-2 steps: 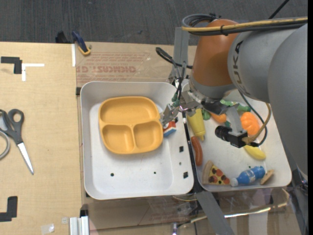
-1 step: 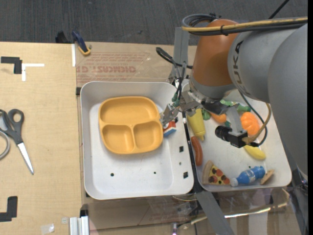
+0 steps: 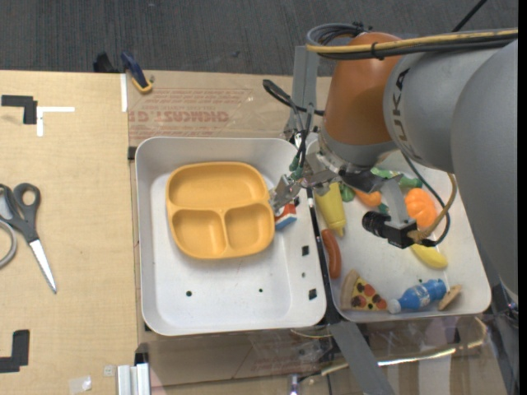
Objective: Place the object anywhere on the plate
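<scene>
At the right edge of the left bin [image 3: 156,303], the gripper [image 3: 287,194] hangs over the rim of the yellow plate [image 3: 221,208], at the plate's 3 o'clock side. A small object [image 3: 286,217], red, white and blue, sits directly below the fingers, against the plate's right edge. It appears to lie between the fingers, though the view is too coarse to confirm a grip, and whether the fingers are open or closed cannot be told. The object's long axis seems to run from 10 o'clock to 4 o'clock; its pointing end is not legible.

Count, left bin: one plate with three compartments, one small object.

Count, right bin [image 3: 473,245]: one yellow bottle [image 3: 332,207] just right of the divider, one red sausage [image 3: 332,252] at 6 o'clock from it, one pizza slice [image 3: 363,293], one blue bottle [image 3: 420,295] lying on its side, one banana [image 3: 429,255], one orange pumpkin [image 3: 420,206], one carrot [image 3: 368,196].

On the worktop [image 3: 66,220] at 9 o'clock from the bins: one pair of scissors [image 3: 30,230], well apart from both.
</scene>
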{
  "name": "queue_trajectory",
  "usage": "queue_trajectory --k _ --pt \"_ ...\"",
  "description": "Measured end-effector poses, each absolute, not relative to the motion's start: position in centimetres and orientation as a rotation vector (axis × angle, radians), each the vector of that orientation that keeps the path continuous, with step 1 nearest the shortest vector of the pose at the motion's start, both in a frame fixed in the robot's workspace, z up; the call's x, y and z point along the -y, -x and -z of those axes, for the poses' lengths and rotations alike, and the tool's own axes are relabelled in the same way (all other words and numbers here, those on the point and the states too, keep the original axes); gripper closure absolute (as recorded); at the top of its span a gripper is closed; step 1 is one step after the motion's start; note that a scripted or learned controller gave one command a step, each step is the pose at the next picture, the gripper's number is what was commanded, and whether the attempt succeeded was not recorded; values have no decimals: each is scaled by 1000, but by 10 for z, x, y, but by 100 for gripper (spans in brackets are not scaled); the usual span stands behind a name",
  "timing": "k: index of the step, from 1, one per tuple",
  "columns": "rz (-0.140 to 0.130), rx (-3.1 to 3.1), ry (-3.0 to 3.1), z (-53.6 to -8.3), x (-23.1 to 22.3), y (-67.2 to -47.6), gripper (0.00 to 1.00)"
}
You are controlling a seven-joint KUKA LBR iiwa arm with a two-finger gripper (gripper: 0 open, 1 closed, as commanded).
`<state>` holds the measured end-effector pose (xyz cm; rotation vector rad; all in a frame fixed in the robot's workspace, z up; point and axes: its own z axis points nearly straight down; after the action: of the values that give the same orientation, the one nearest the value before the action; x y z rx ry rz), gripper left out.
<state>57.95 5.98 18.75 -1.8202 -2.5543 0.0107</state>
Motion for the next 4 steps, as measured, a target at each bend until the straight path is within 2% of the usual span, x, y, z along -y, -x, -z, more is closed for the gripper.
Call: queue_trajectory --k 4 --pt "-11 2554 1820 -187 -60 -579 0"
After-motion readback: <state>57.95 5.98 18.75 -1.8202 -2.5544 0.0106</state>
